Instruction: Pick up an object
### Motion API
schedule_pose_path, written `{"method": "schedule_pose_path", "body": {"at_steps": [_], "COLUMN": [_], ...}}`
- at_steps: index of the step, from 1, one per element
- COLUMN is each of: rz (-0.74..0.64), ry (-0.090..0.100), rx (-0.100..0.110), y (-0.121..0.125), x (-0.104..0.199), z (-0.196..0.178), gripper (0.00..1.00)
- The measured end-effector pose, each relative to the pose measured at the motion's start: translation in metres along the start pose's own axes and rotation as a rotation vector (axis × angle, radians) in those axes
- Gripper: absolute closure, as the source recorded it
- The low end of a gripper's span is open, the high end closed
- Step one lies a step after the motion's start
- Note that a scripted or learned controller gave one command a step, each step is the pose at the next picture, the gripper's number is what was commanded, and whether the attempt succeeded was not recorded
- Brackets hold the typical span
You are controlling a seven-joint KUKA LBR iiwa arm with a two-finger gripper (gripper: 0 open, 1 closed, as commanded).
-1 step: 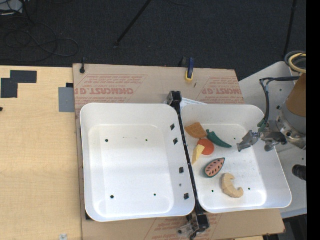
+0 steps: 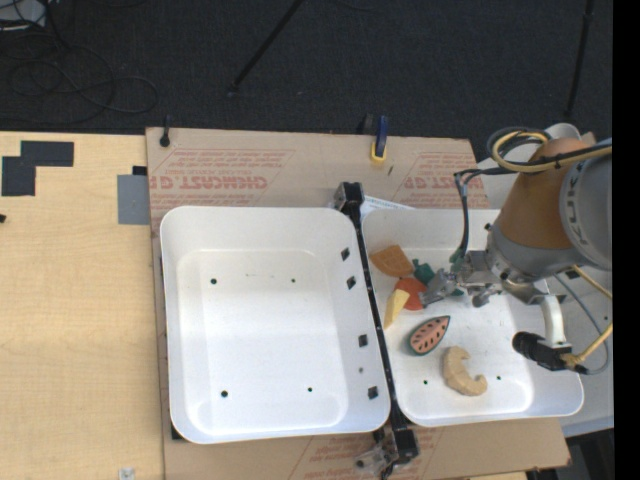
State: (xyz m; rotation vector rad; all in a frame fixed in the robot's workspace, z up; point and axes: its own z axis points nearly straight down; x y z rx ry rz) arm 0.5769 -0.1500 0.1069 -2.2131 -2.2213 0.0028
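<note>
Gripper low over the toy cluster, right bin

Bench first, far left: bare pale wood, then a cardboard sheet (image 2: 250, 173) laid under both bins, probably to keep them from sliding. A blue and yellow clamp (image 2: 379, 138) bites its far edge, which fits that reading.

Left bin (image 2: 190, 258): white floor with a few small dark dots. It likely serves as the drop side.

Black clips (image 2: 362, 308) run down the seam between the bins, presumably tying the two rims together so they stay side by side.

Right bin (image 2: 500, 403): all the candidates lie here, bunched toward the seam. An orange wedge (image 2: 392, 261) sits farthest back. Just in front of it are a small green piece (image 2: 424, 271) and a red and yellow piece (image 2: 402, 298), touching or nearly so. Nearer the camera lies a dark oval slice with a red face (image 2: 428, 335), then a tan curved piece (image 2: 463, 371), apart from the rest.

Gripper (image 2: 447, 283) comes in from the right, low over the bin, tip just beside the green piece and the red and yellow one. My guess is that this pair is the target. The fingers blur into the clutter; I cannot tell how wide they stand, and I see nothing held between them.

Arm (image 2: 545, 213): grey with an orange band, cables looped above it.
</note>
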Motion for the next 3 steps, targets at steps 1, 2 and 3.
{"method": "schedule_pose_path", "body": {"at_steps": [1,2,3], "rz": [0.002,0.006,-0.001], "ry": [-0.015,-0.003,0.001], "rx": [-0.014,-0.001,-0.001], "y": [0.029,0.026,-0.048], "x": [0.059,0.060,0.133], "z": [0.018,0.010,-0.084], "gripper": [0.00,1.00,1.00]}}
